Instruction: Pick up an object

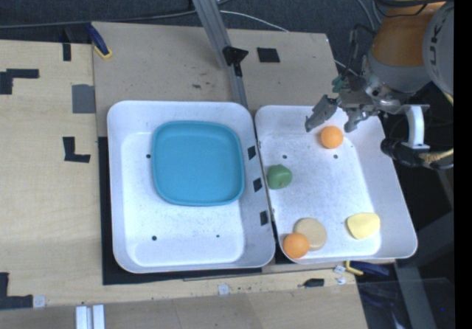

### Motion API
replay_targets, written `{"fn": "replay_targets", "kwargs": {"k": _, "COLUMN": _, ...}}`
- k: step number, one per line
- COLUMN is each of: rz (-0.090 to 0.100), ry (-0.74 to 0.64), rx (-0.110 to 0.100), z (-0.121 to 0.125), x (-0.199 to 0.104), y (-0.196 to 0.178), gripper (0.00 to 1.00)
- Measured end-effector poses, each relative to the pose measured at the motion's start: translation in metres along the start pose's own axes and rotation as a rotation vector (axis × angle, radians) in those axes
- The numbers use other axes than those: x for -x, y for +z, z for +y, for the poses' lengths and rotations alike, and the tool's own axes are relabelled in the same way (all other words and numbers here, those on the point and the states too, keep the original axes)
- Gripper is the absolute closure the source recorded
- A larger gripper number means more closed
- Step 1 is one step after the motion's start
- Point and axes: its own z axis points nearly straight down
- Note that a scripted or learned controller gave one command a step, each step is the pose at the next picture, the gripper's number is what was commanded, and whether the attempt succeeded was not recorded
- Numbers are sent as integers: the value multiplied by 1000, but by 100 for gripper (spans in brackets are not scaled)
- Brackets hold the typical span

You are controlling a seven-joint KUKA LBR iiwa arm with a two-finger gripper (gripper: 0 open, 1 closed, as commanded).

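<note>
In the right bin [383,195] lie several small objects: an orange ball [331,137] near the back, a green ball [279,176] by the left wall, a second orange ball [296,245] and a tan round piece [312,231] at the front, and a yellow piece [363,225] at the front right. My gripper [335,119] hangs just above and behind the back orange ball, its two fingers spread open to either side of it. Nothing is between the fingers.
The left bin [125,172] holds a blue square plate [198,162]. A grey metal pole [214,21] slants across the bench behind the bins. Black cables loop near the arm at the upper right.
</note>
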Motion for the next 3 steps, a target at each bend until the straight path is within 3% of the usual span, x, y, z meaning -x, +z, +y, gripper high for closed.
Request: {"fn": "replay_targets", "kwargs": {"k": 3, "rz": 0, "ry": 0, "rx": -3, "z": 2, "x": -1, "y": 160, "gripper": 0}}
